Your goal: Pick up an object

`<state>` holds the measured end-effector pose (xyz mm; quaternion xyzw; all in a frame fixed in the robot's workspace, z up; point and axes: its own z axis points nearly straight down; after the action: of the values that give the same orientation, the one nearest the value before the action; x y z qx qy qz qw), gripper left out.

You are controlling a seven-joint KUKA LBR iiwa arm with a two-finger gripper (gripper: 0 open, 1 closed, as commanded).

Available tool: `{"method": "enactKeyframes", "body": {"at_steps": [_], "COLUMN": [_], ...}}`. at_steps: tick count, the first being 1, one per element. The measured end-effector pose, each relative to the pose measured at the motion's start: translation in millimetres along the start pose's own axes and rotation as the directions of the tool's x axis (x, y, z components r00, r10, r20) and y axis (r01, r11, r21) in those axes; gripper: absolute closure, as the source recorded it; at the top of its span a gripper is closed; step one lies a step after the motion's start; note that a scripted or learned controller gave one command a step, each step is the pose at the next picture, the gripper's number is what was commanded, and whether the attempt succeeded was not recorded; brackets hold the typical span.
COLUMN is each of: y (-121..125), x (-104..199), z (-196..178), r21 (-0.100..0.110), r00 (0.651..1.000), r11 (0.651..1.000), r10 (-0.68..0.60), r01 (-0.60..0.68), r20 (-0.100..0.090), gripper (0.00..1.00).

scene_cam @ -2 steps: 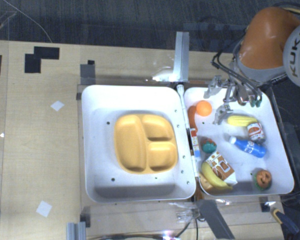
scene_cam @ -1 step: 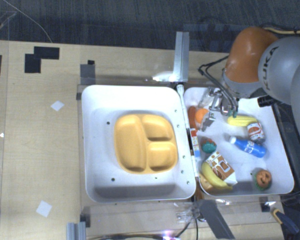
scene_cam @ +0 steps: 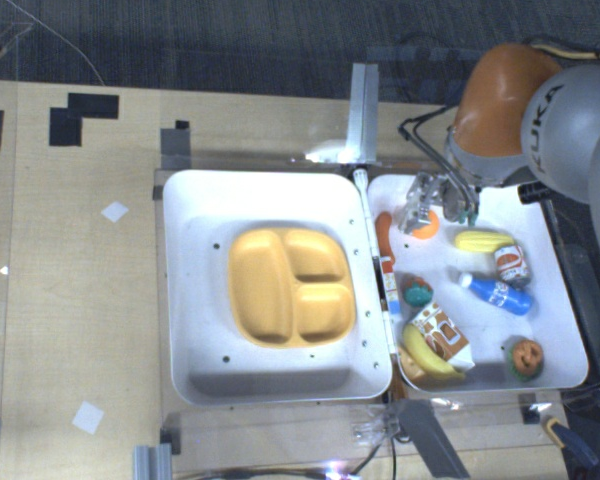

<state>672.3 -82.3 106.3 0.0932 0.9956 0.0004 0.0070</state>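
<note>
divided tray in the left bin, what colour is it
Yellow: the divided tray shows plainly in the camera view, lying in the left bin.

Light wood bench top taking up most of view, grain running lengthwise. Black tape shapes sitting near far left edge, small pale square stickers lying scattered on left side. Dark blue-grey carpet floor showing beyond far edge of bench, thin cable trailing across it. Metal bracket post standing upright at back, glare bouncing off its base. More metal brackets poking out along near edge.
</note>
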Motion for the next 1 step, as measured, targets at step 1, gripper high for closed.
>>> {"method": "enactKeyframes", "body": {"at_steps": [1], "y": [14.0], "x": [20.8], "z": [-141.3], "r21": [-0.002], "r00": [0.881], "r11": [0.881], "r10": [0.474], "r01": [-0.474], "r20": [0.003], "gripper": [1.00]}}
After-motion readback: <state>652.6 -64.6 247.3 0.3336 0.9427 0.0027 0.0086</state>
